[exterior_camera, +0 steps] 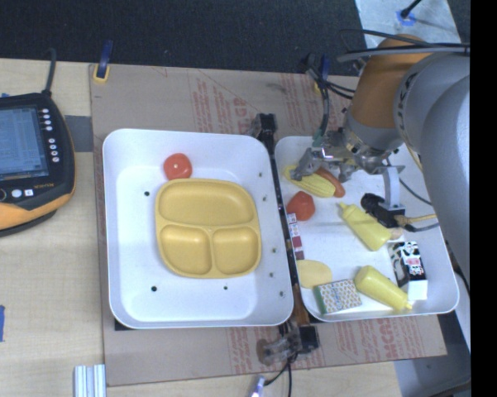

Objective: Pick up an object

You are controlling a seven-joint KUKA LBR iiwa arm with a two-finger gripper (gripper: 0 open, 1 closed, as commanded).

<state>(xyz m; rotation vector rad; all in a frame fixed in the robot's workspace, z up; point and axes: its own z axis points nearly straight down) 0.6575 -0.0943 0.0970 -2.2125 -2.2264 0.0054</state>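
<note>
A: From the camera view, where does the hand [332,157] sit?

B: Low in the right bin [446,304], at its far left corner, right over the corn cob [314,184]. The cob's long axis runs slantwise, toward the bin's middle.

A: Closed on it?

B: I cannot tell. A red tomato [301,205] lies just beside; a yellow bottle [362,227] is near.

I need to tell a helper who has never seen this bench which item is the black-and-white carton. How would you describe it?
Find the right white bin, the crowded one. Go to its right edge, near the front corner. There lies the small carton, the one item printed in black and white, beside yellow bottles.
</note>
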